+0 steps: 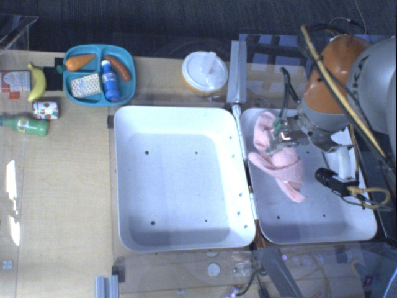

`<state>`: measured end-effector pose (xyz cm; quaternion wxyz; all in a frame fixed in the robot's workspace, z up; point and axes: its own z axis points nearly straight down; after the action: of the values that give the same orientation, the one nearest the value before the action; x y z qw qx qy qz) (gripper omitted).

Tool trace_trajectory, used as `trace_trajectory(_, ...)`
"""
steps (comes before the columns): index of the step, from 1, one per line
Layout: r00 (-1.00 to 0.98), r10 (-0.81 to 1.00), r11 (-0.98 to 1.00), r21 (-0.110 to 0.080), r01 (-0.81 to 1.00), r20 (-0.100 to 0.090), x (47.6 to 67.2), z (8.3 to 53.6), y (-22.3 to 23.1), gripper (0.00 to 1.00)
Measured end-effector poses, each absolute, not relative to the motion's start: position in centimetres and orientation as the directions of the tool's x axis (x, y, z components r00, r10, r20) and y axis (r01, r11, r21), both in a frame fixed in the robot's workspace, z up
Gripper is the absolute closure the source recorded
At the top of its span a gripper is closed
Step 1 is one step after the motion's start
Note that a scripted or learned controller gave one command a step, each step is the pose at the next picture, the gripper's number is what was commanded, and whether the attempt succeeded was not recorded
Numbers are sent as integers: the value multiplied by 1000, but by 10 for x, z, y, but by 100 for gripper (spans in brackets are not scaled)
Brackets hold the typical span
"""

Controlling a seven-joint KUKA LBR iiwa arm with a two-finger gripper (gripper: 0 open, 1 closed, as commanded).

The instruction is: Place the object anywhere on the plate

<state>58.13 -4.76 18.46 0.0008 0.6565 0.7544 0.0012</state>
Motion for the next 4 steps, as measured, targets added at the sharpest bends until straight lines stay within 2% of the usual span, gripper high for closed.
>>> trace_trajectory(1, -145, 989, 145, 3, 989, 0, 583, 225, -46, 100)
trace_trajectory(2, -522, 853, 522, 4, 853, -2, 601, 216, 6, 100)
trace_trajectory(3, -815, 580, 815, 5, 580, -4, 619, 221, 63, 100)
trace_trajectory(4, -976, 216, 976, 5, 215, -7, 637, 228, 117, 100)
